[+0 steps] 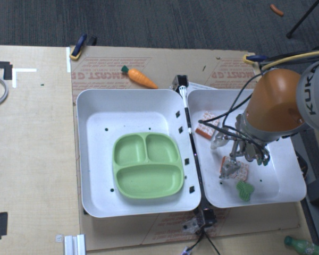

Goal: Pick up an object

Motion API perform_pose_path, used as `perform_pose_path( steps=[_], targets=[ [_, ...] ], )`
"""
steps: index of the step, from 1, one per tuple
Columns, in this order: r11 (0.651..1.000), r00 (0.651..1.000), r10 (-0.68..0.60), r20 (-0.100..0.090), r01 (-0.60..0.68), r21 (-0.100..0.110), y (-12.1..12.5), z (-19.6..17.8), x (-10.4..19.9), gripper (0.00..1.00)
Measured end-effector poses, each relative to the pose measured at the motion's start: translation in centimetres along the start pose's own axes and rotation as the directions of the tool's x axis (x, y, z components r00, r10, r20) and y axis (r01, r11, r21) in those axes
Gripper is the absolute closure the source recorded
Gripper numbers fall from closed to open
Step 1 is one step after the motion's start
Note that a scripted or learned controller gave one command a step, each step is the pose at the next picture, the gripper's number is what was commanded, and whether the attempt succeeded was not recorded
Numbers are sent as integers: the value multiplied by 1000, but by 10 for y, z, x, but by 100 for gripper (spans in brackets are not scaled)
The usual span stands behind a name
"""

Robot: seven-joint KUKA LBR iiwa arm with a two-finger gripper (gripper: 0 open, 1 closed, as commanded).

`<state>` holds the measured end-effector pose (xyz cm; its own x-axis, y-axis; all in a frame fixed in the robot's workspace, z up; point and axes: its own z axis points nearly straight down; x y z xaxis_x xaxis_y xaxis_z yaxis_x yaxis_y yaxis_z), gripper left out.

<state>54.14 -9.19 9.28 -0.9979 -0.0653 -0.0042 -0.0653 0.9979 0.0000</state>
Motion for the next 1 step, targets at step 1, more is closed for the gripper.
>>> perform_pose_path(
  steps=[1],
  targets=[
    [1000, 1000, 0, 0, 0, 0, 0, 0, 0, 0]
  ],
)
